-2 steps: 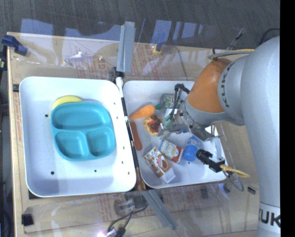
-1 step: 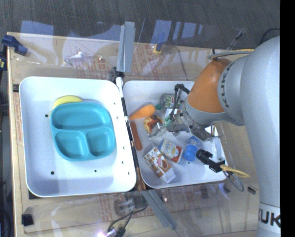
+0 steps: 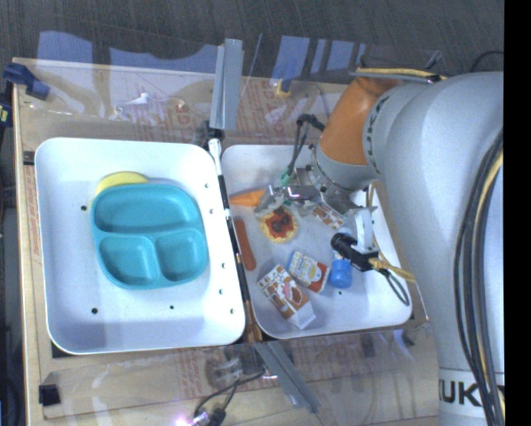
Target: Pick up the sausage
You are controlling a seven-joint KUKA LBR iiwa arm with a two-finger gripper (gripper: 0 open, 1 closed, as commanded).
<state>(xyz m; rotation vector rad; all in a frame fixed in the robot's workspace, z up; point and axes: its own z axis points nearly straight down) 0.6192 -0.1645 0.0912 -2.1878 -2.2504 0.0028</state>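
Note:
The sausage (image 3: 244, 243) is a thin reddish-brown stick lying along the left wall of the right bin (image 3: 383, 312). My gripper (image 3: 283, 192) hangs over the upper middle of that bin, up and to the right of the sausage and apart from it. It hovers just above a small round pizza-like toy (image 3: 280, 226) and beside an orange carrot (image 3: 246, 199). The grey arm with its orange band (image 3: 350, 131) fills the right side.
In the right bin also lie two small printed cartons (image 3: 285, 293) (image 3: 307, 270) and a blue cup-like toy (image 3: 340, 274). The left bin (image 3: 70, 327) holds a teal divided tray (image 3: 150, 234) with a yellow object (image 3: 120, 180) behind it. A metal bar (image 3: 225, 82) stands at the back between the bins.

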